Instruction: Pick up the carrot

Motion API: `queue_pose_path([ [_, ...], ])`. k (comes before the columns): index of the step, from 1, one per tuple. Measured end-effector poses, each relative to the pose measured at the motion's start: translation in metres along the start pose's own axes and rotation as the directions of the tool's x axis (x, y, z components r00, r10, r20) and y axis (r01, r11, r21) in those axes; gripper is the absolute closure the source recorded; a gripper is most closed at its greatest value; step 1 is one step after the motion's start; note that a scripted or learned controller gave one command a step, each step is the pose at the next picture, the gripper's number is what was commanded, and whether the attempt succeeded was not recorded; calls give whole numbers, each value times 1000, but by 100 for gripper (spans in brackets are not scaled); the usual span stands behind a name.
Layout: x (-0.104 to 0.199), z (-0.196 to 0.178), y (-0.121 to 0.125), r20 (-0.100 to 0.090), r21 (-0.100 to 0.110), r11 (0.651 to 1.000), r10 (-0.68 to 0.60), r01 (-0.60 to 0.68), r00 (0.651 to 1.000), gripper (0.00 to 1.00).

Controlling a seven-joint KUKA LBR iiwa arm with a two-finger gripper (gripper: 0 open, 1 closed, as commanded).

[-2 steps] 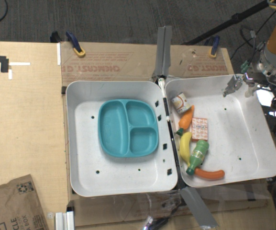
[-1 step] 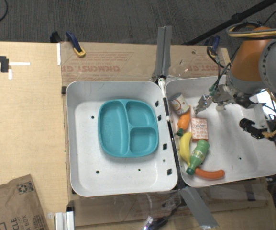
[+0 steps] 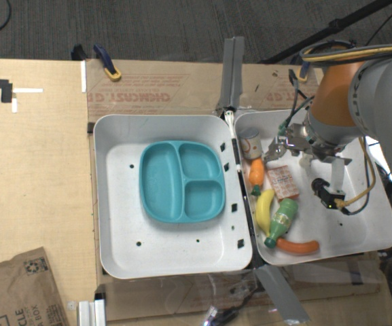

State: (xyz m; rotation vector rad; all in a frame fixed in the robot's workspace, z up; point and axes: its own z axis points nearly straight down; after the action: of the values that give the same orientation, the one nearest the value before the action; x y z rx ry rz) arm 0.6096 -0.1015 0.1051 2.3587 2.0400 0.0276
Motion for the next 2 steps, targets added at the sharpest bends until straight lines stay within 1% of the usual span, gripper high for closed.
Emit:
queue_pose_path([
  [1,0,0,0,0,0,1000,0,0,1000,0],
  [2,20,-87,8,1,29,999,38,-38,999,0],
])
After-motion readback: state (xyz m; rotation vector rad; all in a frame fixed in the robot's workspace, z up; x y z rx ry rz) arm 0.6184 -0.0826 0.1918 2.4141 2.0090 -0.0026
